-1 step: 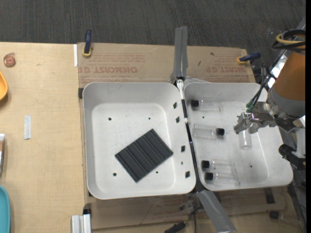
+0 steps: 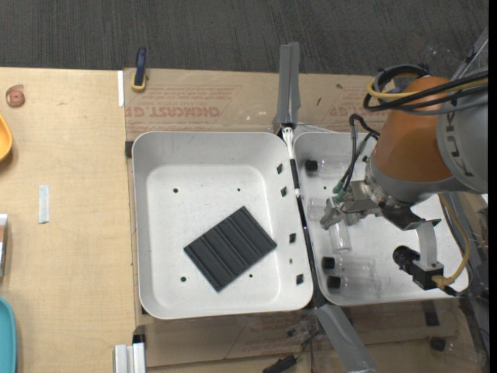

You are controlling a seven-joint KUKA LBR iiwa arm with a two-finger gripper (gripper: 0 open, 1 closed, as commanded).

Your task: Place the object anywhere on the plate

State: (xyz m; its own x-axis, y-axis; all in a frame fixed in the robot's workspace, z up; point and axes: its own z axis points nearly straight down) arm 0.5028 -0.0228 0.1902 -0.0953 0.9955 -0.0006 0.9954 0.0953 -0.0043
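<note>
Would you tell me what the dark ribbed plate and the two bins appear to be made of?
Plate: probably matte dark grey plastic or rubber, with parallel ridges and no shine. Bins: likely thin moulded white plastic, smooth and slightly glossy, with rounded corners and rims.

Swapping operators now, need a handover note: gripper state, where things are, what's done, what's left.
Gripper: over the right bin, near its left wall. Can't tell its state or whether it holds anything.
Plate: dark ribbed slab lying at an angle on the floor of the left bin, nothing on it.
Object: something clear and hard to make out lies in the right bin just below the gripper; likely the target, not certain.
Done: nothing placed yet.
Left: grasp the object, carry it across the divider, set it on the plate.
</note>
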